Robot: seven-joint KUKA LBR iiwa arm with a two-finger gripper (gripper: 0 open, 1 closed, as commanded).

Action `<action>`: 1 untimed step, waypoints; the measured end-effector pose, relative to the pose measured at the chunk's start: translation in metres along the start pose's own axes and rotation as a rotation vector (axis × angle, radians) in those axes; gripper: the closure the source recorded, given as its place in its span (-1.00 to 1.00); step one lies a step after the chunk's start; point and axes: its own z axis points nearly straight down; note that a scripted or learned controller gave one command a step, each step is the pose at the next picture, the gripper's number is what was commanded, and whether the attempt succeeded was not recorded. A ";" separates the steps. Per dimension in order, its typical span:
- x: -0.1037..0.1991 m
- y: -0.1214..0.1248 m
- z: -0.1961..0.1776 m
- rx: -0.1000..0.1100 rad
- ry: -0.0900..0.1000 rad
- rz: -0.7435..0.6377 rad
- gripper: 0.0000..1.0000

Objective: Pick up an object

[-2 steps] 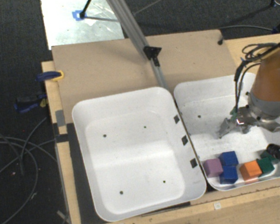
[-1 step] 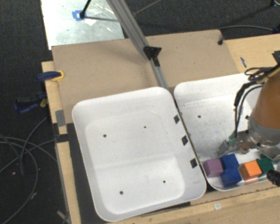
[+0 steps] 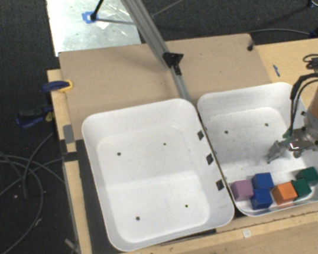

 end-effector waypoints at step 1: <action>0.035 -0.005 -0.011 0.005 0.007 -0.009 -1.00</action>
